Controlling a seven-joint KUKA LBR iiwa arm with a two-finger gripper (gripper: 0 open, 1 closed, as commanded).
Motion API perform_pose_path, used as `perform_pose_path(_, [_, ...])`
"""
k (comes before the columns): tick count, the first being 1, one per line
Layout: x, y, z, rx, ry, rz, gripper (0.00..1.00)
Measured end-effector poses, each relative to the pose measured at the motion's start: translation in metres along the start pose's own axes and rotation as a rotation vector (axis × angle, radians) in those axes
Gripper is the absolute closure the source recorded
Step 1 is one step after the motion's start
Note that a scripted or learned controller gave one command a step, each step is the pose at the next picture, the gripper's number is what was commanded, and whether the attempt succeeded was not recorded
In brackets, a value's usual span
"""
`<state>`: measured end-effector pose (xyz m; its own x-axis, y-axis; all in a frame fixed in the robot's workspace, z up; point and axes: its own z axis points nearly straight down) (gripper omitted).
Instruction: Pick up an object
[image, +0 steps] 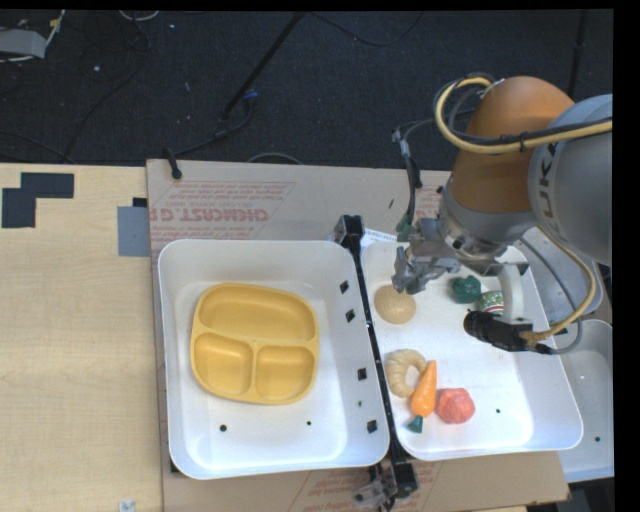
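Observation:
In the right bin (540, 420), my gripper (405, 281) hangs at the upper left, just above a beige round bun-like piece (395, 306). Its dark fingers point down at the piece's top edge, and nothing shows between them. Lower in the same bin lie a pale ring-shaped pastry (402, 368), an orange carrot (425, 389) and a red-orange lump (455, 405). A dark green piece (464, 290) sits right of the gripper, beside a small green-and-white item (490, 300).
The left bin (180, 300) holds a yellow divided plate (255, 342). A black divider (365, 340) runs between the bins. A black cable and fitting (500, 331) crosses the right bin's upper right. A tiny teal bit (415, 424) lies under the carrot.

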<state>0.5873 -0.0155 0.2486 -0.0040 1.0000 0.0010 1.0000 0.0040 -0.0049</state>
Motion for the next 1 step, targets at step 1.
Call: perform_pose_path(1, [0.0513,0.0026,0.0185,0.001,0.0,0.0,1.0])
